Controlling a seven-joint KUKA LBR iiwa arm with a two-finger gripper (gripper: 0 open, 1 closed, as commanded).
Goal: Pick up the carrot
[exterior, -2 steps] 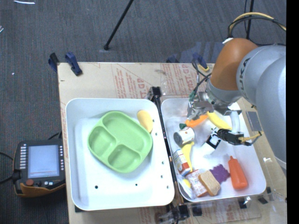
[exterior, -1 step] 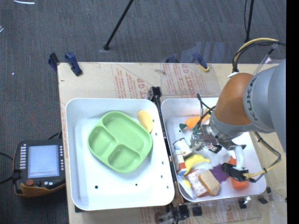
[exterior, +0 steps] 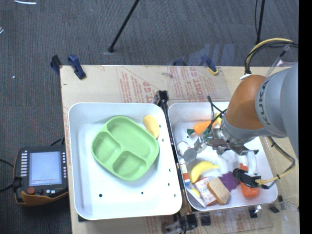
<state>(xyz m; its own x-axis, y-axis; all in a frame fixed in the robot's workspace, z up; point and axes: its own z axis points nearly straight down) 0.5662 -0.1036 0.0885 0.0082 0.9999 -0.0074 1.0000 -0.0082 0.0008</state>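
Here the hand (exterior: 210, 139) hovers just beside the carrot (exterior: 201, 127).

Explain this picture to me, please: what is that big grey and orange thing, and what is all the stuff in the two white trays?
The grey and orange thing is a robot arm, seen by a camera fixed above the bench. It reaches in from the right over the right white bin; its pincer hangs just below the carrot it is meant to pick up. That bin also holds a banana, a bread slice and other toy food. The left bin holds a green divided plate and a yellow piece.
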